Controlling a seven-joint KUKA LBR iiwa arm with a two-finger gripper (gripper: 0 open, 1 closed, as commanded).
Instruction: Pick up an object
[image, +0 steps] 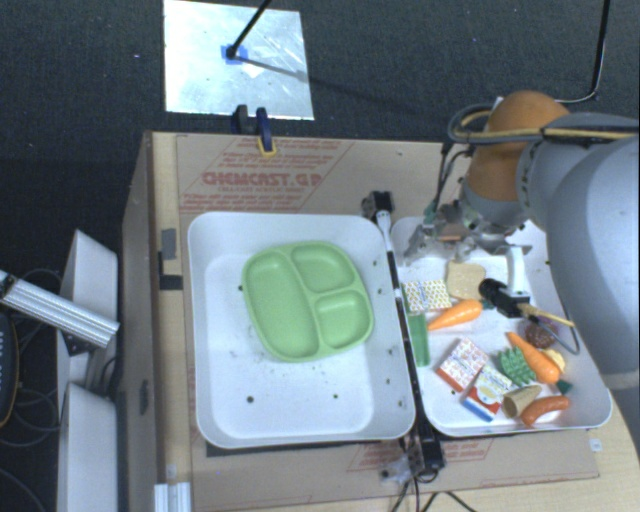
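Reaching stage, by the look of it: gripper (447, 236) low over right bin's (598, 405) far corner, open or closed impossible to tell. Toys near, carrot (455, 315) closest. Next: choosing one, descending squarely.

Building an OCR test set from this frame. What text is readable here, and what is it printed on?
"CHEMCAST GP", red print, seemingly mirrored or inverted, on the brown cardboard sheet under the bins; reading uncertain.
Smaller red lines around it on the same sheet: too blurred to read.
Red and white packet in the right bin: print too small to read.
Patterned packet beside the toy carrot: no legible text.
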